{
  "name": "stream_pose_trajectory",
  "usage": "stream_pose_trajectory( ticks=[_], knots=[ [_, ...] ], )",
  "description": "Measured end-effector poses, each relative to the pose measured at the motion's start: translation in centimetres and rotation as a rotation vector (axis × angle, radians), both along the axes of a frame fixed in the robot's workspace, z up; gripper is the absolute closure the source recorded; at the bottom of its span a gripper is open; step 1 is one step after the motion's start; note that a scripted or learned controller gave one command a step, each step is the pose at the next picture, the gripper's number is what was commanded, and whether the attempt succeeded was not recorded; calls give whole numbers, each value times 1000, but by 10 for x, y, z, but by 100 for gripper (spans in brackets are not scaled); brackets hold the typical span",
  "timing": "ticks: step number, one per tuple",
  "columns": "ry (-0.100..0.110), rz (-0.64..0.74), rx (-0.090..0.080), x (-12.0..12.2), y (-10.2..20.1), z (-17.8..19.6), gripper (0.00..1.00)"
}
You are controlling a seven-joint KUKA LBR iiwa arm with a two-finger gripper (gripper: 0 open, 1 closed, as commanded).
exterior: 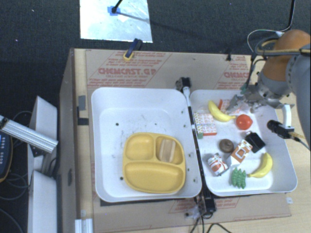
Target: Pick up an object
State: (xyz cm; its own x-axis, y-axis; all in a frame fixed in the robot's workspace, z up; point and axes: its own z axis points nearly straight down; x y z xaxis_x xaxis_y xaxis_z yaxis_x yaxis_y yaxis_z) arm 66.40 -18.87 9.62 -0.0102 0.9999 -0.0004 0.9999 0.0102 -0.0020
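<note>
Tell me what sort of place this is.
Probably a robot lab's test bench for picking trials: two white bins on a board, toy food such as a banana and a tomato, and loose cables at the left.

The left white bin (104, 110) is roomy: a yellow three-part plastic tray (153, 162) fills its lower middle, leaving bare floor along the top and left side for an easy descent. The right white bin (286, 176) is crowded. A yellow banana (219, 111), a red tomato (244, 122) and a patterned small box (204, 123) crowd its upper half; a brown round piece (226, 145), an orange-and-white carton (241, 151), a small can (217, 164), a green knobbly toy (237, 177) and a second banana (263, 165) sit close together lower down, with narrow gaps between them. The grey arm (279, 72) overhangs the upper right corner.
</note>
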Motion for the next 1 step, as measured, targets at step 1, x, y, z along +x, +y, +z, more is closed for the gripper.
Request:
stream_pose_trajectory(
  ticks=[1],
  knots=[
    [-3,-9,-1,-48,-10,-12,0]
  ],
)
